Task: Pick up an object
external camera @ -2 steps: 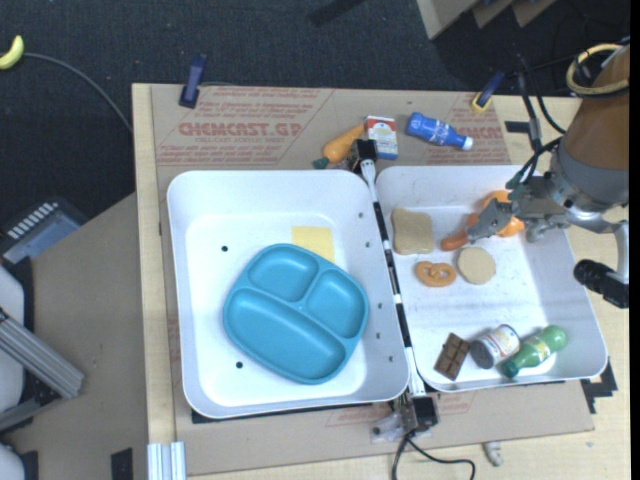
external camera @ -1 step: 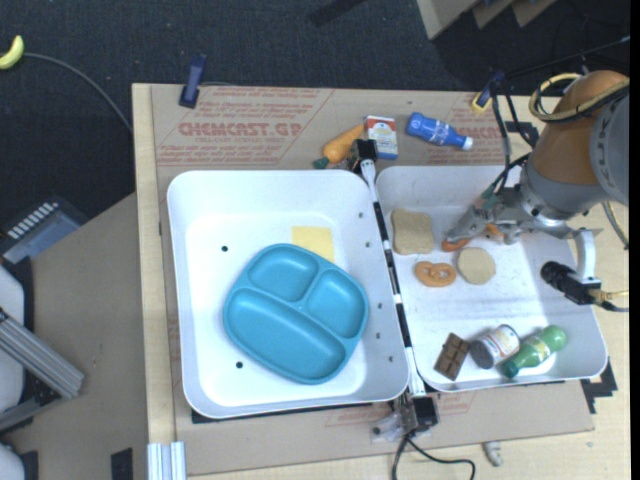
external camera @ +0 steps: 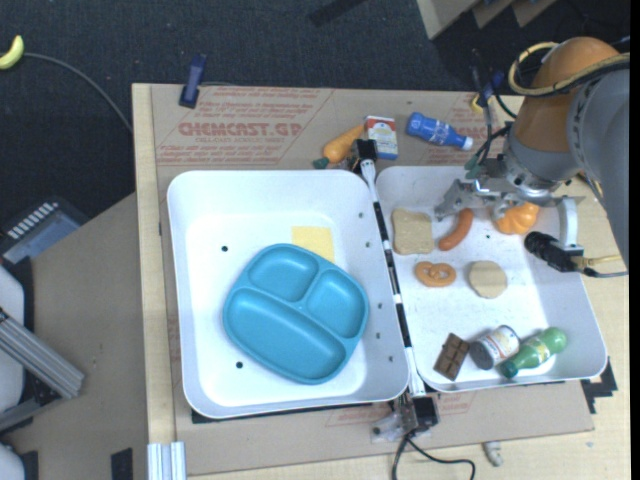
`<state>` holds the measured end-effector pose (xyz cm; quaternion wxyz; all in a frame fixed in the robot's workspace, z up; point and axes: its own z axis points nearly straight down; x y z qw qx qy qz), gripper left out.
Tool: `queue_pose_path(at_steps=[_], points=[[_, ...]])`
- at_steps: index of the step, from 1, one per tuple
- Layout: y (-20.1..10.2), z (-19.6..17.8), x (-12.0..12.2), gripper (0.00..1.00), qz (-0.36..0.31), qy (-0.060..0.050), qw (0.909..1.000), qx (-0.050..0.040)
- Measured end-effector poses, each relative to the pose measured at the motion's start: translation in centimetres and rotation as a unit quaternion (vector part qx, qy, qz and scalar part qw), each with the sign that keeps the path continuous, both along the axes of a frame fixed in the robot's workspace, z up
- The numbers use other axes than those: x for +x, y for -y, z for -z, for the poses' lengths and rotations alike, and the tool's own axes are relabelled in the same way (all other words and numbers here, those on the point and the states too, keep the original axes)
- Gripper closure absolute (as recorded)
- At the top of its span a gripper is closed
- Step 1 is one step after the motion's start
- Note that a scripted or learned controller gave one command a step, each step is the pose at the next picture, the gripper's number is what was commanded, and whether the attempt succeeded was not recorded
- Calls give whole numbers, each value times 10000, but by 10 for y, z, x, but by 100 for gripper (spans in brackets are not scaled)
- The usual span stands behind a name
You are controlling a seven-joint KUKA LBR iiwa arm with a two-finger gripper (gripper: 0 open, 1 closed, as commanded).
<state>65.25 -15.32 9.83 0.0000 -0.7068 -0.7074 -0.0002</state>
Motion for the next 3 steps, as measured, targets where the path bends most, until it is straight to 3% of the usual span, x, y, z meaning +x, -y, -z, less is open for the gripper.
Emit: queue_pose_path(at_steps=[1,2,3], points=[[0,-11,1,100,-8,12,10000,-10],[0,-10,0,0,-7,9,10000,-10],[0,-21,1,100,-12,25,10000,-17]])
